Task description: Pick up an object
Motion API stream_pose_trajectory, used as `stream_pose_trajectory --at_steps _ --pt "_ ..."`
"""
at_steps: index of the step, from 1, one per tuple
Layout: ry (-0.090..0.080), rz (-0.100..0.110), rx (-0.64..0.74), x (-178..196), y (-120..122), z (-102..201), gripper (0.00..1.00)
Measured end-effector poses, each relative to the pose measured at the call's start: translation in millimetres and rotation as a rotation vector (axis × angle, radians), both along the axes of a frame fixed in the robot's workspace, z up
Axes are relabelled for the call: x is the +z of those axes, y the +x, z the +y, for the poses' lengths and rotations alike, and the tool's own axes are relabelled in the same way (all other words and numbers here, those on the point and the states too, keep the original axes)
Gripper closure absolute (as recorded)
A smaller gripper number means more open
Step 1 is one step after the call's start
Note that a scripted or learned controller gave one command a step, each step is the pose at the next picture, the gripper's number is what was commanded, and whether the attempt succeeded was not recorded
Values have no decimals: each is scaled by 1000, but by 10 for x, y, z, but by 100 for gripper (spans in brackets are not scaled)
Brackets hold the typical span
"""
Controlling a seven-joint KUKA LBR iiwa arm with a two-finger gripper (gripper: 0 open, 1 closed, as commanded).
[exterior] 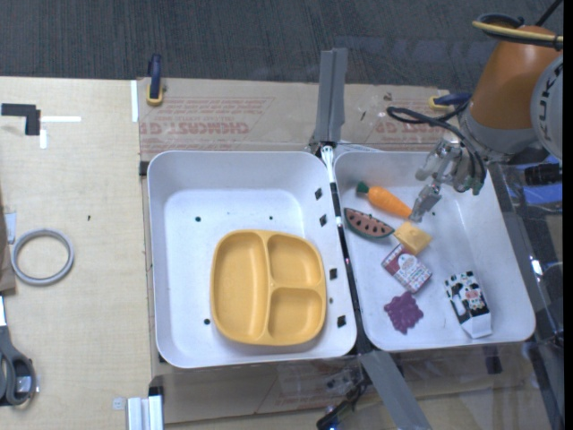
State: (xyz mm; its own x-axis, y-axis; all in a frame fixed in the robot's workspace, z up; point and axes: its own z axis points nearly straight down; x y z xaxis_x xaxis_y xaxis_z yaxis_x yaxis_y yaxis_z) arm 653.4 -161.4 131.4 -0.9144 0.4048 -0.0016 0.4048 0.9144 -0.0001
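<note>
Hand [428, 202] poised just above carrot [389, 202], empty, finger spread unclear; carrot light, smooth, likely slippery — grip across thick middle.

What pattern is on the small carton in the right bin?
Black-and-white cow patches on the small carton, seen best in the camera view.

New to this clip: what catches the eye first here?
A yellow plastic three-compartment plate lies alone in the left white bin. In the right white bin, small toy foods cluster: an orange toy carrot and a watermelon slice, with the pincer beside the carrot.
</note>
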Motion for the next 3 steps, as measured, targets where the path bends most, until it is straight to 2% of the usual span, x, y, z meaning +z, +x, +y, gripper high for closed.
stream_pose_trajectory --at_steps 1,2,3 --pt "0 -1 -148 -390 -226 642 0" --pt "-2 -5 -145 -287 -213 643 100" --pt "0 -1 -314 934 -273 957 100"
